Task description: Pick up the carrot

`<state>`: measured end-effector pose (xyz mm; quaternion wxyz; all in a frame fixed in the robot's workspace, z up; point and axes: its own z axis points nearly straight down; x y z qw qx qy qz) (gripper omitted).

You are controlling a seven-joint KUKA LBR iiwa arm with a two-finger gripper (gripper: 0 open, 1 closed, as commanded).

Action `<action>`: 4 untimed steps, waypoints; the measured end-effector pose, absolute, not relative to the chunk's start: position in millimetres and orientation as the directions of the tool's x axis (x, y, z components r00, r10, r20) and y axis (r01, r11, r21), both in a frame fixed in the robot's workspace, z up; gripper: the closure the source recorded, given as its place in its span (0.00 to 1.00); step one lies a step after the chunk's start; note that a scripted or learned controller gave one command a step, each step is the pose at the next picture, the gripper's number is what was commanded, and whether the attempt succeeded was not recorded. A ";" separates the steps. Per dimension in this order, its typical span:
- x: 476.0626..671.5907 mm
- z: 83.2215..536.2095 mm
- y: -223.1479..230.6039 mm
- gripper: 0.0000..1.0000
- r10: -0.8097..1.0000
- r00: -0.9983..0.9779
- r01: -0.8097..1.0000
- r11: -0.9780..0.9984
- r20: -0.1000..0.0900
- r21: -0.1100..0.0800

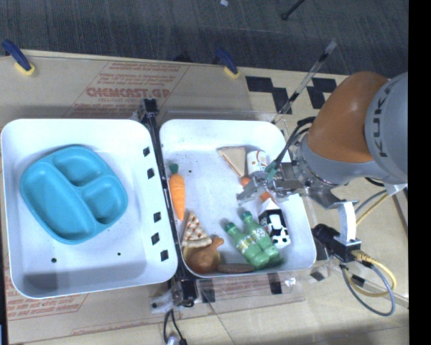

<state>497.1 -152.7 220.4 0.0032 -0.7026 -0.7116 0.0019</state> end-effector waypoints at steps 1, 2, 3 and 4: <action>540.5 94.1 -92.9 0.00 0.993 0.120 0.993 -0.120 -0.001 -0.001; 630.0 92.3 -100.2 0.00 0.991 0.135 0.991 -0.135 -0.004 -0.007; 633.7 92.6 -99.5 0.00 0.987 0.158 0.987 -0.158 -0.004 -0.007; 657.0 92.8 -93.9 0.00 0.842 0.539 0.842 -0.539 -0.001 -0.005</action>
